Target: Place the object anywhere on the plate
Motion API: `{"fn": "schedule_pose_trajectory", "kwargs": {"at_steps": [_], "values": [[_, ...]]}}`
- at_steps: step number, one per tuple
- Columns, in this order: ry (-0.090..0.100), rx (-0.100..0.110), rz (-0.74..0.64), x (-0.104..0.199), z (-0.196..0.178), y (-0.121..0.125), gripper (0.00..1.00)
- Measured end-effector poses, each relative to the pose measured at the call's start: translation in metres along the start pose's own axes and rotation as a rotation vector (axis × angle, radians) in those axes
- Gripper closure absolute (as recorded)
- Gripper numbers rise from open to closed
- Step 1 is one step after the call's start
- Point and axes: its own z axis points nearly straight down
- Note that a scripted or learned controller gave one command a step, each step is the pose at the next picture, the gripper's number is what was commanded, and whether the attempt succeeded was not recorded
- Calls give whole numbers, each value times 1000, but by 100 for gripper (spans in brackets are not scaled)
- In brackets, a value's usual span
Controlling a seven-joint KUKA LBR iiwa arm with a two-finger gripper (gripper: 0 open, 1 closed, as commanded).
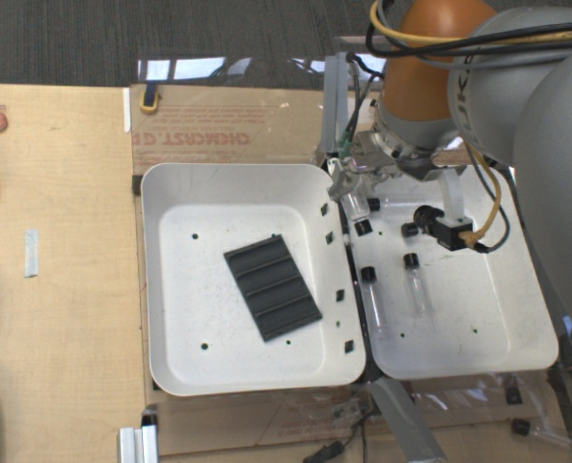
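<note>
A dark ribbed rectangular plate (272,287) lies at a slant in the middle of the left bin (170,355). In the right bin (498,345) lie clear tubes with black caps: one (414,280) near the middle, another (370,297) along the bin's left wall. A third clear piece with a black end (359,215) lies right below the gripper. My gripper (348,183) hangs under the orange band at the right bin's far left corner, close to the wall between the bins. I see nothing clearly held.
The grey arm covers the far right of the right bin, with yellow and black cables and a black connector (442,230) hanging over it. Brown cardboard (218,133) lies behind the left bin. Wooden bench top (54,258) stretches to the left.
</note>
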Motion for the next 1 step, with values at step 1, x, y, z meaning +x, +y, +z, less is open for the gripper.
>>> {"fn": "schedule_pose_trajectory", "kwargs": {"at_steps": [1], "values": [[0, 0, -311, 51, 22, -9, 100]]}}
